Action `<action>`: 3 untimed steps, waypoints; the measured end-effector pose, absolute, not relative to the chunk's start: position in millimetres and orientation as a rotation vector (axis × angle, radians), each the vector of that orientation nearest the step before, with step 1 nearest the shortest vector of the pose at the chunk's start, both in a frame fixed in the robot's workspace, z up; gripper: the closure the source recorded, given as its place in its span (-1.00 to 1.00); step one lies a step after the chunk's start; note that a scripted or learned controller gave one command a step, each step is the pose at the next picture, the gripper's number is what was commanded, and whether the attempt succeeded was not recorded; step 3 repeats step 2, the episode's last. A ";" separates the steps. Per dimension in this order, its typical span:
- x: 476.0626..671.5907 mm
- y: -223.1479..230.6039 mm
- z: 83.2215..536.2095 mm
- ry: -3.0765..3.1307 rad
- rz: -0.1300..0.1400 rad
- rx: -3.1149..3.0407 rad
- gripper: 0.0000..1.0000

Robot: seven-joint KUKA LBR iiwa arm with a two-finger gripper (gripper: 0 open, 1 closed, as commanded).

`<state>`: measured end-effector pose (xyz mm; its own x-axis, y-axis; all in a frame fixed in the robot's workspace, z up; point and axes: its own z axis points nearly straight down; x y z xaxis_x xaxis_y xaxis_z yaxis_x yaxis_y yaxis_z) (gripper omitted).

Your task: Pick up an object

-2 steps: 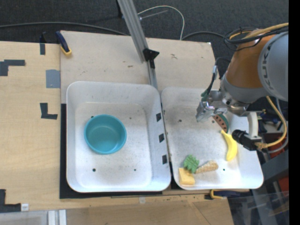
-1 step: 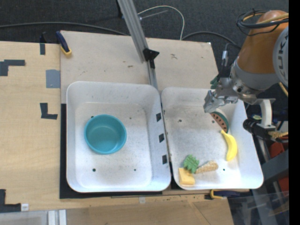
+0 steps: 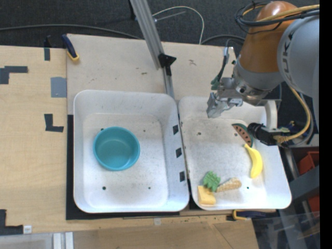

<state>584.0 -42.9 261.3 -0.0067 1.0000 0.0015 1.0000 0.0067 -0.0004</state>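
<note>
Your gripper [image 3: 217, 108] hangs over the far end of the right bin [image 3: 193, 139], near the top rim, with nothing visible between its fingers; you cannot tell from this angle whether they are parted or closed. The objects you could pick lie well apart from it: a watermelon slice [image 3: 240, 132] by the right wall, a banana [image 3: 253, 161] just below it, and a green toy [image 3: 211, 180], a cracker-like stick [image 3: 229, 185] and a yellow block [image 3: 206, 196] at the near end. A teal bowl [image 3: 116, 148] sits in the left bin [image 3: 85, 118].
</note>
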 end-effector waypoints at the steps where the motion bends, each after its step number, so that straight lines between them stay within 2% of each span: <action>1: 589.1 9.6 248.3 -2.223 0.004 -2.218 1.00; 2: 603.2 58.0 231.9 -2.227 0.003 -2.214 1.00; 3: 603.2 58.0 231.9 -2.227 0.003 -2.214 1.00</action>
